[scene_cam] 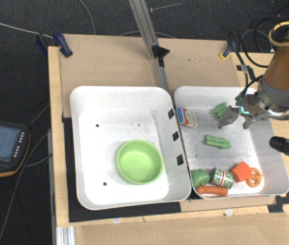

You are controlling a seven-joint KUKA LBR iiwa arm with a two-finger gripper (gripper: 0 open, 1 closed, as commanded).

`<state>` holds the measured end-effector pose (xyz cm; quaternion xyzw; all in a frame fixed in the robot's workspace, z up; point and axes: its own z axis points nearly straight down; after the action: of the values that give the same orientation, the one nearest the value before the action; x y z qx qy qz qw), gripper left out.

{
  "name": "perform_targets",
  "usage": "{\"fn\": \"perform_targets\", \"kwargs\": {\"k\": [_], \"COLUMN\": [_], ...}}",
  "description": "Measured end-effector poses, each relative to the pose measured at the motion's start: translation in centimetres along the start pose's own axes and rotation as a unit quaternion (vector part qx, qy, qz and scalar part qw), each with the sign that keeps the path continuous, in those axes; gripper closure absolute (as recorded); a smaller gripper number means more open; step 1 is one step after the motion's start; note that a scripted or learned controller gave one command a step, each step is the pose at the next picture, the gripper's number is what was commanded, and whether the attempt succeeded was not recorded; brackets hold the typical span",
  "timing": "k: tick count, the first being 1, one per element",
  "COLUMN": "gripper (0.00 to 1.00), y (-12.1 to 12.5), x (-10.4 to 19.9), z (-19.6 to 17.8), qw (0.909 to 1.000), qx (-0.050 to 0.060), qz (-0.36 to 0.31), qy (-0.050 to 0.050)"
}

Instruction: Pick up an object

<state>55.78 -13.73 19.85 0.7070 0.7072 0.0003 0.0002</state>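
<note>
The hot dog point(211, 190) lay nearest. The end effector point(232, 117) hovered beside a green piece point(220, 109), its clench impossible to tell; crowding the bin wall point(210, 91) risked a miss.

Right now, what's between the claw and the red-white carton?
Only a small green toy, close by the claw; then bare bin floor to the carton, per the camera view.

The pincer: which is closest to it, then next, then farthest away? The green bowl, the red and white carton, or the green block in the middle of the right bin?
Measured from the pincer in the camera view:
1. Green block, just below it in the right bin.
2. Red and white carton, by that bin's left wall.
3. Green bowl, over in the left bin.
</note>
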Motion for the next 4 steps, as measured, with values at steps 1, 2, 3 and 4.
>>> {"fn": "perform_targets", "kwargs": {"k": [1,2,3,4], "gripper": [0.0,0.0,0.0,1.0], "y": [0.0,-0.7,-0.8,-0.6], "x": [0.0,0.5,0.6,0.5], "z": [0.0,6.0,10.5,9.2], "qw": [1.0,1.0,1.0,1.0], "qx": [0.0,0.003,0.002,0.0], "qz": [0.0,0.0,0.0,0.0], "qy": [0.0,0.0,0.0,0.0]}}
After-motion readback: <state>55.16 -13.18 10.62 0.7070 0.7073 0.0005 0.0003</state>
